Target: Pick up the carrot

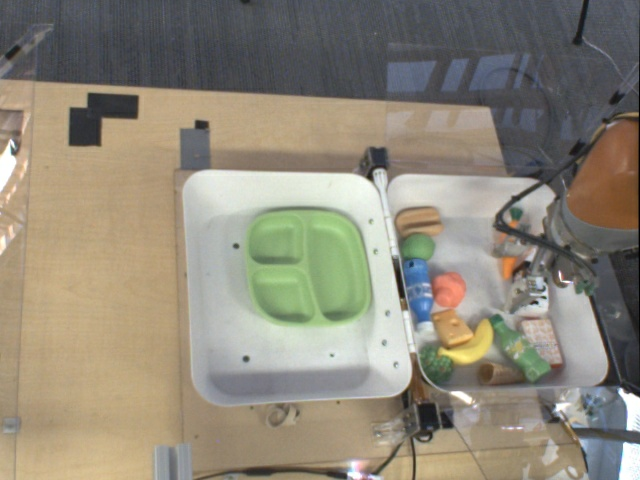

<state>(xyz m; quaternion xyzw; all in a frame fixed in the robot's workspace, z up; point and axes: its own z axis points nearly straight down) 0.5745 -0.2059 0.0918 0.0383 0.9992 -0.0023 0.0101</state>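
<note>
- The gripper point(527, 290) hangs low over the right bin point(596, 340), at its far-right side, with the grey arm point(600, 203) and its orange band coming in from the right edge.
- A small orange piece, most likely the carrot point(509, 265), lies just beside the gripper on its upper-left side. It is small and partly hidden, so this is a judgement.
- Whether the gripper is released or clenched cannot be told here; nothing is clearly seen between its tips.
- The arm seems posed for a descent onto that orange piece, wrist pointing down into the bin.
- The other toys crowd to the gripper's left and below it: a peach-coloured ball point(450, 288), a blue bottle point(418, 290), a banana point(472, 340), a green bottle point(520, 348), so stray contact is a risk.
- Well to the gripper's left, the left bin point(210, 268) holds a green divided plate point(303, 268), apart from the work on this surface point(100, 318).
</note>
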